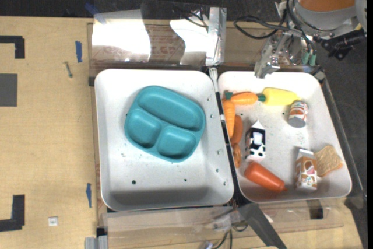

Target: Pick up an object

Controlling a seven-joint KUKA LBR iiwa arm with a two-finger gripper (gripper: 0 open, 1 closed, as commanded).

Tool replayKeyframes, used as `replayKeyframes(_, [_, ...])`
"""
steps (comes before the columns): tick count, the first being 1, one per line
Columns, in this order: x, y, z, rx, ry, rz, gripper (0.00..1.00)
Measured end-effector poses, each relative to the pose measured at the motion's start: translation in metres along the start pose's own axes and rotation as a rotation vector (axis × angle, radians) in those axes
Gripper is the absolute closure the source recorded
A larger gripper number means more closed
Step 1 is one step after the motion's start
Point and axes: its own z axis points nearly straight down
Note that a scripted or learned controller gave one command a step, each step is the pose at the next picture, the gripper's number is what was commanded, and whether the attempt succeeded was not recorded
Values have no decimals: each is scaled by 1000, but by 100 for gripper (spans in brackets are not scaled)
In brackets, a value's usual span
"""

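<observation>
gripper hovering above right bin's back rim, metal fingers' state unclear | glossy teal tray lying in left bin

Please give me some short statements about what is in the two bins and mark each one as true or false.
1. The teal plastic divided tray lies in the left white bin. True.
2. The yellow plastic banana is in the left bin. False: it is in the right white bin.
3. The black-and-white cow-patterned carton stands beside a long orange carrot. True.
4. The claw grips the small red-and-white can. False: the can lies apart from it.
</observation>
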Motion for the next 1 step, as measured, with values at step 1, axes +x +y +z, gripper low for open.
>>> replayKeyframes(1, [11,61,32,-2,8,-166,100])
